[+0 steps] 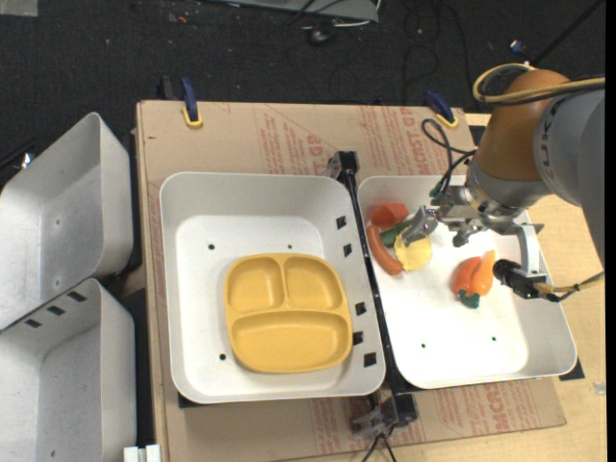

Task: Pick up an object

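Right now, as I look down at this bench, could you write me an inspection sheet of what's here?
Surface: brown board bearing two white bins, left bin and right bin.
Job's things: in the right bin, a yellow piece, a red-orange piece and an orange pepper-like toy.
Clutter: yellow divided tray in the left bin.
Grippers: gripper low over the yellow piece; a grasp cannot be told.
Cables: yellow cable looped above the arm; black cables on the floor.
Surroundings: dark floor; two more white bins at left.

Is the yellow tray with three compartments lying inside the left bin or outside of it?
Inside: the yellow tray lies flat on the left bin's floor.
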Controlling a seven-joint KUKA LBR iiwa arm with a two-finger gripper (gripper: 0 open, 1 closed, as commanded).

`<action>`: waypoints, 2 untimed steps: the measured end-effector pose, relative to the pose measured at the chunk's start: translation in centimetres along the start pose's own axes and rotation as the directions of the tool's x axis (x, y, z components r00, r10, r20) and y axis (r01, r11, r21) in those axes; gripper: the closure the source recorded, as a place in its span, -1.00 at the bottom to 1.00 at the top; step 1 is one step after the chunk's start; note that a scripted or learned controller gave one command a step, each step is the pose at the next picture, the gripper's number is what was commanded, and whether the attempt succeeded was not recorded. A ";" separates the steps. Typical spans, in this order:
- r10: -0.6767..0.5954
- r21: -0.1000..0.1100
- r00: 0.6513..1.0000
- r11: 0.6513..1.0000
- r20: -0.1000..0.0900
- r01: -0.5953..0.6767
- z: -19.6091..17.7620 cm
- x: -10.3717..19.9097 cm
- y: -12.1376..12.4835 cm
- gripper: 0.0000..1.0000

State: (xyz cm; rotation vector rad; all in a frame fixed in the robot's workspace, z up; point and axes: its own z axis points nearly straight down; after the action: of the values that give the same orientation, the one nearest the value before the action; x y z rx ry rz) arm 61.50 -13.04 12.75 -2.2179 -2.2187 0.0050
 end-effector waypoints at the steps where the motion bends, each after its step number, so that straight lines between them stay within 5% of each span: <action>1: 0.001 -0.007 1.000 1.000 0.002 -0.001 -1.4 -0.1 0.2 1.00; 2: -0.002 -0.012 1.000 1.000 0.002 0.002 -7.5 0.4 -0.3 1.00</action>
State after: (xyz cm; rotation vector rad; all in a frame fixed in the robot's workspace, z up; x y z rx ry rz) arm 61.21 -12.63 20.26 -2.2224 -2.2279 -0.0056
